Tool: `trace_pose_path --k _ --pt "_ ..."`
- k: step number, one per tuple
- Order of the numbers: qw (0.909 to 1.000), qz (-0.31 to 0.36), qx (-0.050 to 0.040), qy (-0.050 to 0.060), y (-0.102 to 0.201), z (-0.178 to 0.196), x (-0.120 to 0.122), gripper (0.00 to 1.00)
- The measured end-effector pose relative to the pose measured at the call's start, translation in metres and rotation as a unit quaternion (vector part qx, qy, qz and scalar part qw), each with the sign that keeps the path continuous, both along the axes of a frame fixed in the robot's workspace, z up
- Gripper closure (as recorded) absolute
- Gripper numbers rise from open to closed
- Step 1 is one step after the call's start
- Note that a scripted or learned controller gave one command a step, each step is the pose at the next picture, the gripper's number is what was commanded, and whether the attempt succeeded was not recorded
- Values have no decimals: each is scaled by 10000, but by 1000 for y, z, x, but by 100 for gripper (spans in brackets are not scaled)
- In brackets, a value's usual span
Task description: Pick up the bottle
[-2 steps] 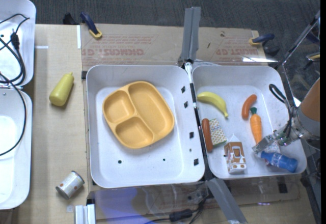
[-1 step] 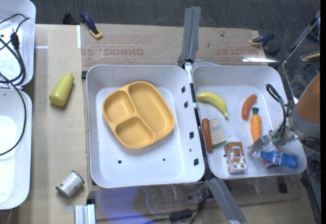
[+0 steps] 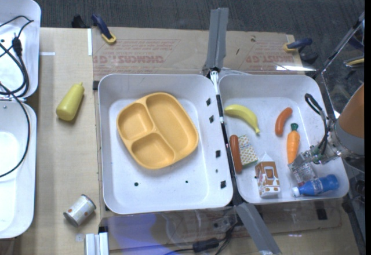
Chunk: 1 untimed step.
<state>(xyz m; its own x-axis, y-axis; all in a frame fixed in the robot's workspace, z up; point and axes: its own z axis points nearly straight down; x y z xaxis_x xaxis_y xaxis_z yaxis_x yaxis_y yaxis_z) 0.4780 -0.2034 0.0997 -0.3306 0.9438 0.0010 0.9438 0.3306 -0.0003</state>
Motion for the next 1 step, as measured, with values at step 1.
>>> trace_pose_path --k 1 --pt "10000 0 0 0 0 0 0 0"
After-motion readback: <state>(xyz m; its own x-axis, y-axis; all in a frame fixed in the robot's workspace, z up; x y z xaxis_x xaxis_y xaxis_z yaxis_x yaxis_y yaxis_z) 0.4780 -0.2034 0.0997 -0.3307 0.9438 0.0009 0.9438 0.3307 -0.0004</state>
